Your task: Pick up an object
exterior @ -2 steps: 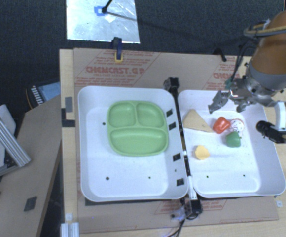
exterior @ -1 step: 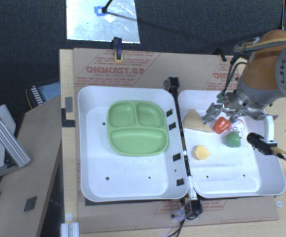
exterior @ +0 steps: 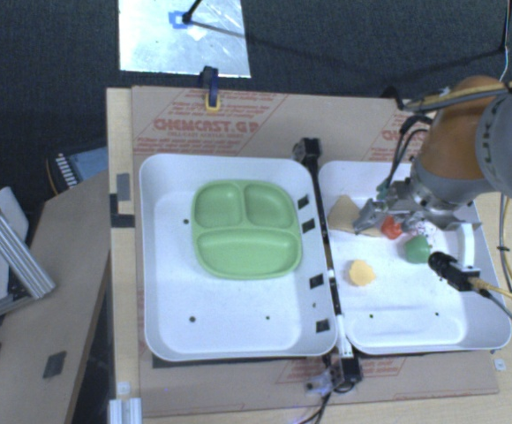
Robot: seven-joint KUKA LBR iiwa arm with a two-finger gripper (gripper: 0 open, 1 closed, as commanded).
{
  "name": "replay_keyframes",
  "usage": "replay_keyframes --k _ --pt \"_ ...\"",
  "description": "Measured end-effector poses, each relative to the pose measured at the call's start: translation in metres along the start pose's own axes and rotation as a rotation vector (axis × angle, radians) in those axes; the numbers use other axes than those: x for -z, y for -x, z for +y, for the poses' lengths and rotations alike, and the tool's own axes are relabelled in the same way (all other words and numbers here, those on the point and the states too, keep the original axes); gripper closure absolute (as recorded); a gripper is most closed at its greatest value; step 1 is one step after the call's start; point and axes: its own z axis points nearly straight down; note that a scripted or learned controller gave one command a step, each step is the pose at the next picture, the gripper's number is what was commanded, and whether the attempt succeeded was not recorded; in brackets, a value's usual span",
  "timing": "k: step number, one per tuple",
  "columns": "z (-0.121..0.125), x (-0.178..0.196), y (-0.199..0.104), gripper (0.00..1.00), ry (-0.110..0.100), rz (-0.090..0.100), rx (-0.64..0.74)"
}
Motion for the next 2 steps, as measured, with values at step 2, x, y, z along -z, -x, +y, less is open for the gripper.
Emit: replay_keyframes --k 2 --pt "0.012 0.063 -0.001 1.00 0.009 -0.001 0.002"
